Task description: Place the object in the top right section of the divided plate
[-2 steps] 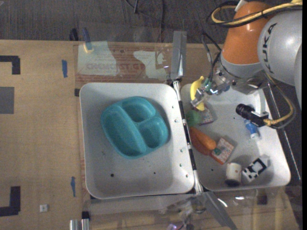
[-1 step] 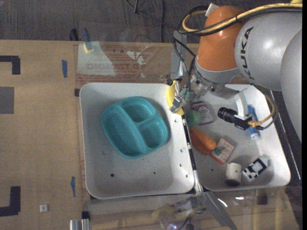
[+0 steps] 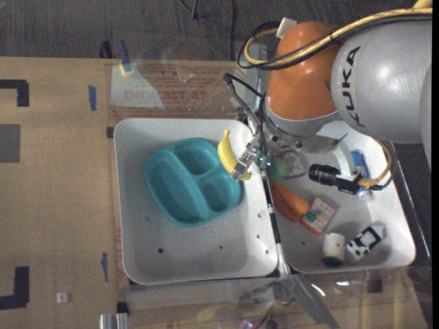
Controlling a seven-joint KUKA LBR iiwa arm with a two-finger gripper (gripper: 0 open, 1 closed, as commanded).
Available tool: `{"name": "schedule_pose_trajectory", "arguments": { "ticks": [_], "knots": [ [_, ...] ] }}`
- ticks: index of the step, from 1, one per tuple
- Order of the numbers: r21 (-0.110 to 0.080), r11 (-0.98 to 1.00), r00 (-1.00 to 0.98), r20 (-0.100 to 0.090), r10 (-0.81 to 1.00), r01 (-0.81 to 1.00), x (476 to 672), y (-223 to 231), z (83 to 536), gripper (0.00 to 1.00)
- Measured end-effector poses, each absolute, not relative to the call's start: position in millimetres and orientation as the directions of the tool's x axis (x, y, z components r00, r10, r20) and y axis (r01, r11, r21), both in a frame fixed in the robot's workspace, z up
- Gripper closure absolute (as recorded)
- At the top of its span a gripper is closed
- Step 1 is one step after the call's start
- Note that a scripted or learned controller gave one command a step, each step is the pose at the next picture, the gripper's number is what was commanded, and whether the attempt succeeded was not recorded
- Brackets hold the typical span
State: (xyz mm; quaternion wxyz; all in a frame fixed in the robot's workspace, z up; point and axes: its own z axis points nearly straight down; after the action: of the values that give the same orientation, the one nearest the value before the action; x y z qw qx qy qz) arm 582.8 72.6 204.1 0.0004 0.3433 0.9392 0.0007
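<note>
Because the task requires delivery into the top right section, the gripper (image 3: pixel 244 164) sits at the right rim of the teal divided plate (image 3: pixel 180 192), apparently closed on the yellow banana (image 3: pixel 226 149), though the fingertips are poorly resolved.

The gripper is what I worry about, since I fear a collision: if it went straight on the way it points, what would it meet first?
Probably the yellow banana at its tip, then the teal divided plate beneath. The gripper points down and left toward the plate's right edge; depth is unclear from this slanted view.
</note>
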Motion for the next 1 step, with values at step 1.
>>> {"name": "schedule_pose_trajectory", "arguments": {
  "ticks": [1],
  "knots": [
    [0.002,0.763,-0.763,0.0,0.646,0.646,582.9,71.5,204.0,0.0]
  ]
}}
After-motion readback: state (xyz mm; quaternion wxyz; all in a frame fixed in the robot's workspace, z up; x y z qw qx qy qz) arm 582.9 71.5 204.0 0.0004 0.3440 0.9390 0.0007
